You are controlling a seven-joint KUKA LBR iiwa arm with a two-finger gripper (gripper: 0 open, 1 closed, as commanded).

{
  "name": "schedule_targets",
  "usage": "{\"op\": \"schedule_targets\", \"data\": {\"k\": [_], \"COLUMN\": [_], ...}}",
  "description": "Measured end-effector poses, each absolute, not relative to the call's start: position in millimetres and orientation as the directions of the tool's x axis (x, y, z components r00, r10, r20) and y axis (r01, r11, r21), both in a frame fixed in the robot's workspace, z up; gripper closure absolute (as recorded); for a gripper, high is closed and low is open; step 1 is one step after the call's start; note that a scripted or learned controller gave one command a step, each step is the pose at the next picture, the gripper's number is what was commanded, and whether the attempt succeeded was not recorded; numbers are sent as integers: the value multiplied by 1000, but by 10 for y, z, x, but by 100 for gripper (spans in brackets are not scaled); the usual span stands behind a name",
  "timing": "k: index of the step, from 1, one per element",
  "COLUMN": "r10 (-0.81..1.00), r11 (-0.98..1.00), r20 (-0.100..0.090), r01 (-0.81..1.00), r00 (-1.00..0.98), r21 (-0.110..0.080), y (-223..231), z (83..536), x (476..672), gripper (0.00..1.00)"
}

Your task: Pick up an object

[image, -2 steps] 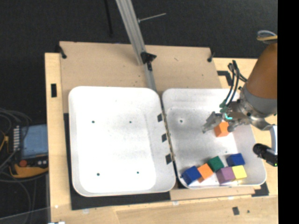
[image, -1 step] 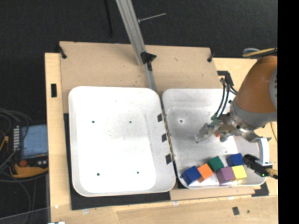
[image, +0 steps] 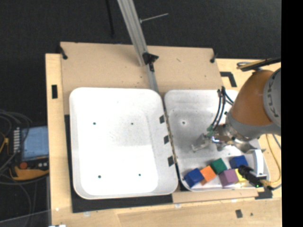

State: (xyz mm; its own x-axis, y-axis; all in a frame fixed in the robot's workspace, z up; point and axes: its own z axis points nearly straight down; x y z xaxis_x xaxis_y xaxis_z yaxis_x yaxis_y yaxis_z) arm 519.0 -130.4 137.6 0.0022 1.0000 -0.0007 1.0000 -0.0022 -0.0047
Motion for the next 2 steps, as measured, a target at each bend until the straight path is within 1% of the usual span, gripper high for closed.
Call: {"op": "schedule_targets", "data": {"k": [1,2], "r10": [1000,1000], "r11": [-2,-11], "r20": [-3,-1], "r01": [1000,1000], "r00": [2,11], "r21": [3,7], "y": [-1323,-1330], "z": [971,1095], "x": [5201,5214], "gripper": [0,100]}}
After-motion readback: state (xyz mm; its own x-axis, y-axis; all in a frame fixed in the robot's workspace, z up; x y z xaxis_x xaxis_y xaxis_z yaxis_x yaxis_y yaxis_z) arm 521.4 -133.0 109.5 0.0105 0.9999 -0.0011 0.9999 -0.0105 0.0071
